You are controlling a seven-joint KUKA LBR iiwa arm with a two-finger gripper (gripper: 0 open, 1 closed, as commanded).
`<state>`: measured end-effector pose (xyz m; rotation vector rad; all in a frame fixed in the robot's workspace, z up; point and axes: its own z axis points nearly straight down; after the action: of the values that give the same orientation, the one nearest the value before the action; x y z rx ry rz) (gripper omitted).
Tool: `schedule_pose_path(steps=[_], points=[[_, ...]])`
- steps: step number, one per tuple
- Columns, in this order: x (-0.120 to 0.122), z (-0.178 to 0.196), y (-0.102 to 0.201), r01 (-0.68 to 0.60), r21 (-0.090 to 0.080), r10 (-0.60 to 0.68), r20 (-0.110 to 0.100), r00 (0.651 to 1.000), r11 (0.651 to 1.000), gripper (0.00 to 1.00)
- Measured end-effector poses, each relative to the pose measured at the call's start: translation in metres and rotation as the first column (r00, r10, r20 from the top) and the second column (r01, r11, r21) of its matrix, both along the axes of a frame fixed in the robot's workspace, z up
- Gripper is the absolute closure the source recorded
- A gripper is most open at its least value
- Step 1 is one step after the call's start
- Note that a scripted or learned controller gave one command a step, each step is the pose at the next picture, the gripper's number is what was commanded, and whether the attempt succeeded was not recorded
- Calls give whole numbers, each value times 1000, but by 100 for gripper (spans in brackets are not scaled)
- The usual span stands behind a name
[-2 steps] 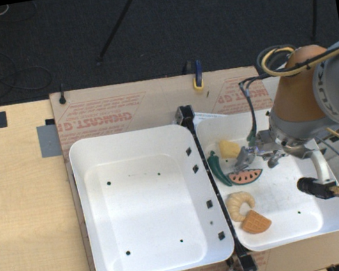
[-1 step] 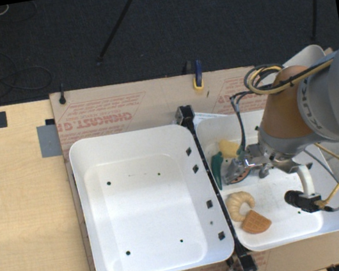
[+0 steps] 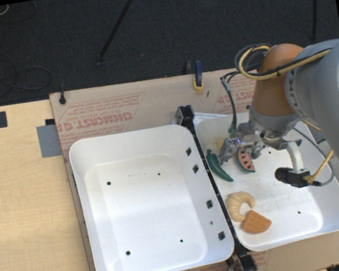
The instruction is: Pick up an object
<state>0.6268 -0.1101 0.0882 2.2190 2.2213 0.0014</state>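
1. Two white bins stand side by side on the counter (image 3: 32,240): the left bin (image 3: 97,241) and the right bin (image 3: 326,214).
2. The right bin holds four things: one green pepper (image 3: 219,167), one watermelon slice (image 3: 246,161), one pale croissant (image 3: 239,204) and one orange wedge (image 3: 255,222).
3. The arm (image 3: 318,92) reaches in from the right, and the pincer (image 3: 241,145) is low over the upper left part of the right bin.
4. The slice lies directly under the pincer. Its long axis runs nearly up and down in the view, a little tilted. I cannot tell if the fingers are wide or narrow, or if they touch the slice.
5. The pepper lies just left of the slice, near the wall between the bins. Its long axis goes from upper left to lower right.
6. The croissant and the wedge lie close together lower in the bin, well apart from the pincer.
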Motion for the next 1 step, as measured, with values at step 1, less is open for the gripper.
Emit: schedule_pose_path(steps=[1], points=[[18, 0, -23, 0, 0, 0, -2, 1000, 1000, 0]])
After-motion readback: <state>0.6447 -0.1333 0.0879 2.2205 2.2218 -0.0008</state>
